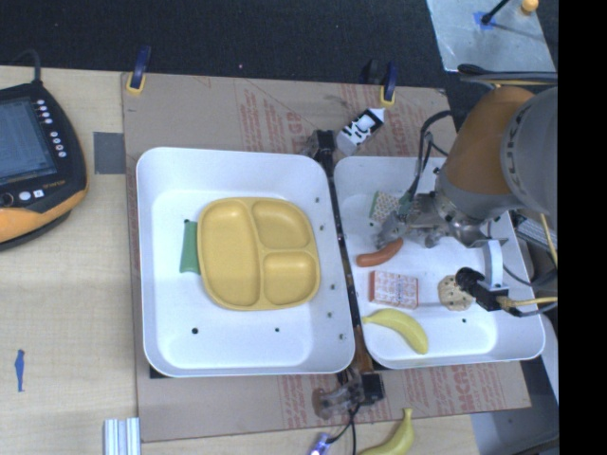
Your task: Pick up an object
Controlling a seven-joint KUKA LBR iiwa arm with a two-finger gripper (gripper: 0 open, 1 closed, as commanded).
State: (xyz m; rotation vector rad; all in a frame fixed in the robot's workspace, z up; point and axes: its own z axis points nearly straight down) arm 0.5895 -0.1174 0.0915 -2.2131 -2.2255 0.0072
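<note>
The right bin (512,344) holds a red sausage (379,252), a red-and-white packet (394,289), a cookie (455,293), a yellow banana (398,329) and a small green-and-white item (383,203). My gripper (396,224) hangs low over the bin's upper left part, just above the sausage and beside the green-and-white item. Nothing can be seen held in it. The grey arm with its orange band (479,150) covers the bin's upper right part.
In the left bin (161,339) lies a yellow divided plate (258,251) with a green piece (190,246) sticking out from under its left side. A teach pendant (28,164) lies at far left. A second banana (395,436) lies below the bins.
</note>
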